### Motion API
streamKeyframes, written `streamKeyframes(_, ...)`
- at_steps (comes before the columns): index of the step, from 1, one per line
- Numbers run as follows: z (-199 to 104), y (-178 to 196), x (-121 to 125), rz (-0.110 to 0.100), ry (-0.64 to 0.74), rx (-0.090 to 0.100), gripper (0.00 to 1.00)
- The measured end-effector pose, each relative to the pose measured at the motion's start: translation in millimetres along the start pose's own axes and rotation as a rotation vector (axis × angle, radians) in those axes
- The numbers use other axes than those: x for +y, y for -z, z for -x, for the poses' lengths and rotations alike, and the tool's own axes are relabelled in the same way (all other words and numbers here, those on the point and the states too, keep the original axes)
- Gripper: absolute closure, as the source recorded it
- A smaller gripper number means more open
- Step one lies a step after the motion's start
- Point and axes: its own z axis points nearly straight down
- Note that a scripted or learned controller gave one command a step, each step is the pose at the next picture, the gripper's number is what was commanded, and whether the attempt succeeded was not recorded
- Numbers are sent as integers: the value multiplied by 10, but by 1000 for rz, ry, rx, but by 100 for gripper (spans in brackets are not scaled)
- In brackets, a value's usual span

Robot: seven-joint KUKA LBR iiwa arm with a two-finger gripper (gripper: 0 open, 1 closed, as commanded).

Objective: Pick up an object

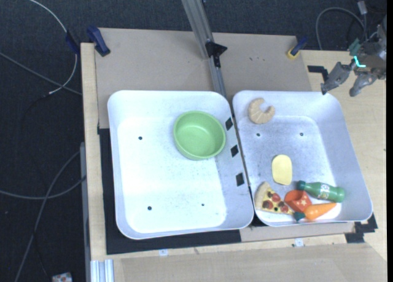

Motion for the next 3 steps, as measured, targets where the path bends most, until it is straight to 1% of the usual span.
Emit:
streamKeyframes(1, 1, 31, 7, 5, 0, -1, 0)
streamKeyframes(2, -31, -498, -92, -1, 0, -1, 0)
streamKeyframes(3, -58, -939, -145, -2, 0, 1, 0)
